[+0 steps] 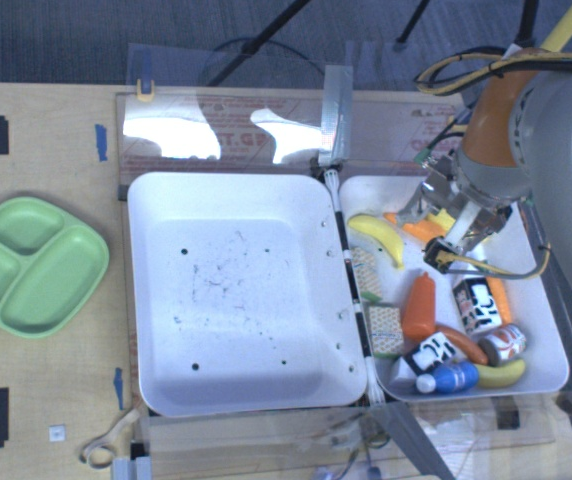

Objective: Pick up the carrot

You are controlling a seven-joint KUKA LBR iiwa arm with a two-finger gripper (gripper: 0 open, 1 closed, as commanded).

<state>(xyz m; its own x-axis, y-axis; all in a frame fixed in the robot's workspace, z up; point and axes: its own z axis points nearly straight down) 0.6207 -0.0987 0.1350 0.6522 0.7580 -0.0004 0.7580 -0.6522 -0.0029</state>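
the two-finger gripper (444,230) hangs over the right white plastic bin (551,363); i cannot tell its state. just beneath lies the small orange carrot (421,231), beside a yellow banana (377,234).

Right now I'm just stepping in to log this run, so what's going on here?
The arm's end effector is low in the right bin, over the carrot beside a banana. A grasp isn't evident. Other items crowd that bin; a green plate sits on the bench.
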